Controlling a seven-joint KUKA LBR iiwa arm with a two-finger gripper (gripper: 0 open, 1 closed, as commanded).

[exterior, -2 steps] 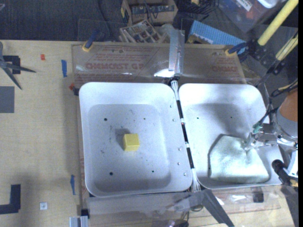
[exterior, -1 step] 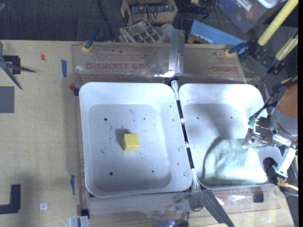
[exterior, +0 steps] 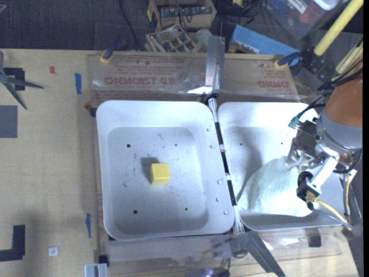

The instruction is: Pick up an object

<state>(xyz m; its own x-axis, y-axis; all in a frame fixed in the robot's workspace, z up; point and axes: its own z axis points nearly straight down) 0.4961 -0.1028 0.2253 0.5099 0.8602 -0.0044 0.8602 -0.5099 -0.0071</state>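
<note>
A small yellow cube [exterior: 160, 173] lies near the middle of the left bin [exterior: 115, 126]. In the right bin [exterior: 253, 126] a pale white, rounded lump [exterior: 270, 190] rests against the front wall. My gripper [exterior: 295, 161] hangs low at the right bin's right side, just over the upper right edge of the white lump. The grey wrist and orange band [exterior: 346, 105] rise above it. The wrist body and cables cover the gripper's tip.
A metal divider [exterior: 222, 154] runs between the two bins. Clear plastic sheeting and clamps sit behind the bins. The wooden bench stretches to the left with small blue tape marks and black fixtures.
</note>
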